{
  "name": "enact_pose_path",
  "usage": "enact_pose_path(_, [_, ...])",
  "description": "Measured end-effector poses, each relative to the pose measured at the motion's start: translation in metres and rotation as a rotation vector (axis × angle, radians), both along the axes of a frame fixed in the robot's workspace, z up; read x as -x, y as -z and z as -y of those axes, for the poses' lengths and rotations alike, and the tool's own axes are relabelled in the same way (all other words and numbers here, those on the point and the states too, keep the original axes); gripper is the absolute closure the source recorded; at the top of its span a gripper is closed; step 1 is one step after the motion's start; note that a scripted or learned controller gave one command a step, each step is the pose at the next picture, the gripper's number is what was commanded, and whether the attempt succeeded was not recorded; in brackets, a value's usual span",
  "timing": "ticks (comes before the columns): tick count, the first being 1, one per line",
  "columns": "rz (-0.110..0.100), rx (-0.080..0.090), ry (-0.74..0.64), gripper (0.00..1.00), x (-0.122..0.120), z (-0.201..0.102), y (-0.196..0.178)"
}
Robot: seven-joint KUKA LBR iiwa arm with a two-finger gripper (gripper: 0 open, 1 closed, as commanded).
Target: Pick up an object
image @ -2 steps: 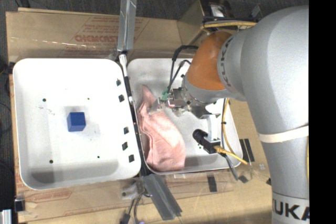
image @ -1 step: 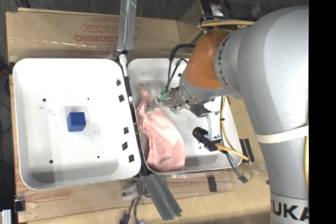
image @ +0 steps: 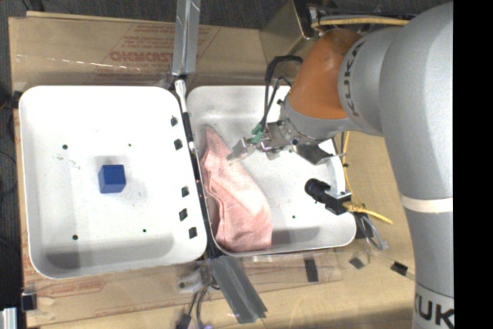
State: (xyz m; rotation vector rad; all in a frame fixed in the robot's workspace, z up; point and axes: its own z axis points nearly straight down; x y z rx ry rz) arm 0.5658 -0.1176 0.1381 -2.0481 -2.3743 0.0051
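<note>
While the left bin (image: 46,166) holds a blue cube (image: 112,178), the claw (image: 245,148), state unclear, overhangs the right bin's (image: 308,239) pink cloth (image: 235,200).

arm (image: 416,127) cut off at the right edge, right bin (image: 231,100) partly hidden beneath its wrist

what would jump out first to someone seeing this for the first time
The big grey arm with its orange band fills the right side, its gripper low over the right bin. A crumpled pink cloth lies along that bin's left wall, just beside the gripper. A small blue cube sits alone in the left bin.
</note>
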Motion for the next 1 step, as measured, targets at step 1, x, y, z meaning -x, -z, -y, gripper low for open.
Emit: enact_pose_path(1, [0.003,0.0,-0.028,0.0,-0.0015,-0.0084,0.0479])
